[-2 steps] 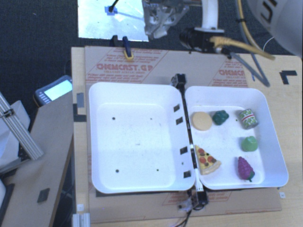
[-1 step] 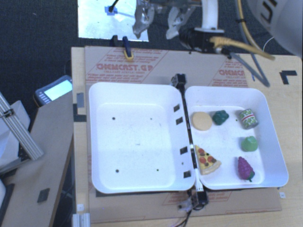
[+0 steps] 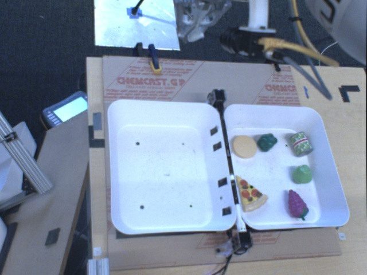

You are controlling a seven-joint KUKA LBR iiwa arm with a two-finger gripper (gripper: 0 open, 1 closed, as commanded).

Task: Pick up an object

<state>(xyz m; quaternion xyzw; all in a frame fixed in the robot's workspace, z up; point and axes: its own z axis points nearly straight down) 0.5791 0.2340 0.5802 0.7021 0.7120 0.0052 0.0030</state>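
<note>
The one camera hung above the bench (image 3: 172, 73) and looked down at a slant, taking in both white bins: the left bin (image 3: 114, 171) and the right bin (image 3: 330, 165). It stood far enough back to catch the bench's far edge and the dark floor (image 3: 46, 39) beyond.

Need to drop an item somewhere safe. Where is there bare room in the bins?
The left bin floor is bare wall to wall. In the right bin, a small patch lies between cookie, pizza slice and green ball; its right side is crowded.
</note>
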